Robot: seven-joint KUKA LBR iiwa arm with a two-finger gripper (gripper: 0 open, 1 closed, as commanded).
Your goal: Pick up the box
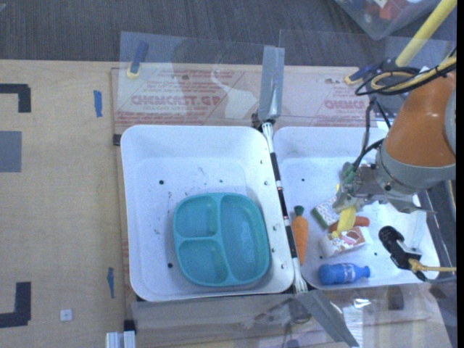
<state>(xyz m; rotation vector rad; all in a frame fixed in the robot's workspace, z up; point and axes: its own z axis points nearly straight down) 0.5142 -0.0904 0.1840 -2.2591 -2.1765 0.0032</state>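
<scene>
Small white cardboard box with red print (346, 241): lies flat, slightly askew, in the right bin, toward its near side. Sits amid a cluster of small items, right of the carrot-shaped piece, just beyond the blue bottle, top edge partly covered

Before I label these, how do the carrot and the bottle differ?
The carrot is orange with a green top; the bottle is blue with a white band. The carrot lies lengthwise along the right bin's left wall; the bottle lies crosswise near its front rim. The bottle looks thicker. Both lie flat in that bin.
</scene>
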